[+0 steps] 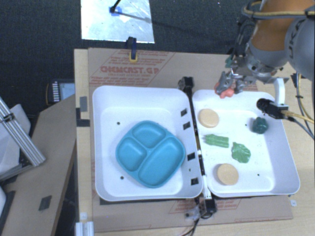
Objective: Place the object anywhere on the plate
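Gripper hangs over the far edge of the right bin, above the rim rather than down among the items. Open or closed: cannot tell, too blurred and small. Nothing readable as held.

The task names no particular object. The nearest candidate is the upper disc, flat on the bin floor just below and left of the gripper. It looks like a toy food piece: probably light, stiff and smooth-faced. It lies very low, so there is little edge to catch. My call is to pinch across its width, coming straight down; a slip or a skid along the floor seems likely.

Other candidates, going outward:
- stick, green and narrow, probably the easiest; take it across the short side.
- leaf, green and crinkled, just beside the stick. It may be softer and lies flat.
- teal lump, near the right wall, chunkier and taller, so a better bite.
- lower disc, near the front edge, apart from the rest.

All five lie in the right bin with none stacked. The upper disc has clear floor around it.

Plate is blue with three compartments. It sits in the left bin, well apart from every item. Between the bins runs the doubled rim with black clips, so any carry has to lift over that. The plate is wide, so placement looks forgiving.
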{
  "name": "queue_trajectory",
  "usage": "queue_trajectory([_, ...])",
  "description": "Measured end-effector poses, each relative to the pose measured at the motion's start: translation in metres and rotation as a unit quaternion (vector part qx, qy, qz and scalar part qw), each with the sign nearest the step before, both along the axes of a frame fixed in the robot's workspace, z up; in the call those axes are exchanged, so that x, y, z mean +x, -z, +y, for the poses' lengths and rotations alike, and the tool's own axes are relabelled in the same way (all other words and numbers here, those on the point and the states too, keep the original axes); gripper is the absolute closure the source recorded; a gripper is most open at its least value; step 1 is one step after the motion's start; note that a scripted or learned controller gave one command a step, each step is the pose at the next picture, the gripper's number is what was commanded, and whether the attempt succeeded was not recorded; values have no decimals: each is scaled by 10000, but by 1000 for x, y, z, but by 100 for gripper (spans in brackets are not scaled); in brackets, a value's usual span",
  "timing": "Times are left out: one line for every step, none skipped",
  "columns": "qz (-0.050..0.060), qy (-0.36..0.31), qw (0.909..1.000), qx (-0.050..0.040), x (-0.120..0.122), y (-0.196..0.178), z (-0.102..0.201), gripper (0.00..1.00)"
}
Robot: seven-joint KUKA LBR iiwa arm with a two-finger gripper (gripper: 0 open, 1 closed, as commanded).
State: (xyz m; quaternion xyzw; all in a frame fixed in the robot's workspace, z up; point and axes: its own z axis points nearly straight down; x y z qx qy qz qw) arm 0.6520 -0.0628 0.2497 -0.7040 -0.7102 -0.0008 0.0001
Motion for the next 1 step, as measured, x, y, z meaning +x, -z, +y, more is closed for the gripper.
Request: queue_trajectory([5,2,10000,-2,-18,3,57,100])
